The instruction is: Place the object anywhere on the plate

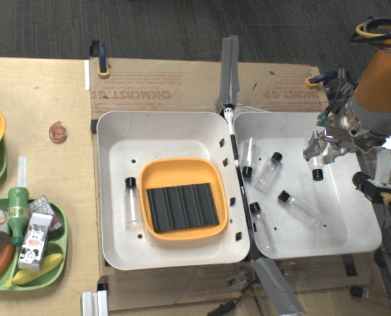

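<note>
Risks first. Vials in the right bin (353, 242) were clear, slim and round, so one could roll or squirt out sideways if the tool (324, 149) pinched it off-centre. Each lay flat on the bin floor, leaving little room for fingers to get beneath. Two lay close against the divider (238, 170) between the bins, where a descending finger could strike the wall. A carried vial would also have to clear that divider on its way toward the left of the frame, and a weak pinch might drop it short of the plate (182, 170).

Tool hung over the upper right part of the right bin, below the orange band on the arm (380, 84). Whether its fingers stood apart or together, I could not tell; nothing was visibly between them.

Task's thing, by my reading, was one of the vials. Nearest to the tool: a clear vial with a black cap (268, 171), lying tilted in the upper middle of the right bin. Another capped vial (299, 207) lay lower, toward the bin's centre. A loose black cap (318, 174) sat just below the tool.

Plate was orange, rounded-square, with a dark ribbed insert (182, 206), in the middle of the left bin (116, 143). A further vial (132, 206) lay upright in the frame just left of the plate, not on it.

Judgement: pick not yet made.
</note>
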Robot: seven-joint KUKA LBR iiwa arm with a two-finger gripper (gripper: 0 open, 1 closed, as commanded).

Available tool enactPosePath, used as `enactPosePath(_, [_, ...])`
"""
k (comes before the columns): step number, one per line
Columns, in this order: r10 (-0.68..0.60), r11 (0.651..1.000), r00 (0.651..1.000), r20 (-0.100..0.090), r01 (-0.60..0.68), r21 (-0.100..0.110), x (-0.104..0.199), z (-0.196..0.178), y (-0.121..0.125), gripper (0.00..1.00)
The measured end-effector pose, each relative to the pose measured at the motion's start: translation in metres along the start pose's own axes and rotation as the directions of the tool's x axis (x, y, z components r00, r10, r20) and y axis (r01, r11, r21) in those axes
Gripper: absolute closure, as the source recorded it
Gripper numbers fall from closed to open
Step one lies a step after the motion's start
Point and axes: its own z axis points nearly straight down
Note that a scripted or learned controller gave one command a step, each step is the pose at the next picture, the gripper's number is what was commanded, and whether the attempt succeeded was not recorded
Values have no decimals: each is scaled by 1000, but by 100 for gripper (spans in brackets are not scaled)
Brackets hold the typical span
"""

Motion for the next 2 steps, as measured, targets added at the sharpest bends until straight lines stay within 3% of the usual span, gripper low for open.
enactPosePath(1, [-227,974,974,1,227,-1,-12,-7,42,100])
enactPosePath(2, [-256,967,967,2,256,-1,-65,5,107,100])
